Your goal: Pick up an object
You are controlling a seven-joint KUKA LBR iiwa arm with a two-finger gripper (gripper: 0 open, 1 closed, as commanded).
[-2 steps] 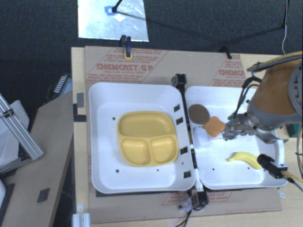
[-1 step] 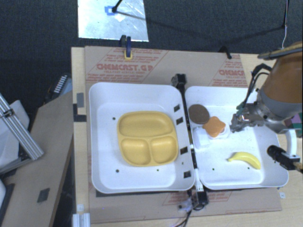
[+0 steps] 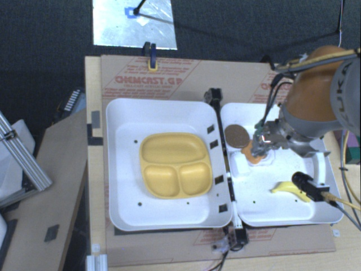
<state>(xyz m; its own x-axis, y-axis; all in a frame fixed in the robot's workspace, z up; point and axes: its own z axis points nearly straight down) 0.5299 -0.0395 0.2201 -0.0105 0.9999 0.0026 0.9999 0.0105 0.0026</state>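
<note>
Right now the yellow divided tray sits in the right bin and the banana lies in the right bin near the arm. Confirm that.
One thing is wrong: the yellow divided tray sits in the left bin, as the camera view shows. The banana does lie in the right bin near the arm.

Counter (image 3: 93,219): tan, under my reach, covered by a printed cardboard sheet (image 3: 169,75).
On the sheet: left bin (image 3: 121,151) and right bin (image 3: 282,213), touching side by side.

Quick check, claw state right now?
Claw: cannot be told; it sits low over the small orange round piece in the right white bin.
</note>
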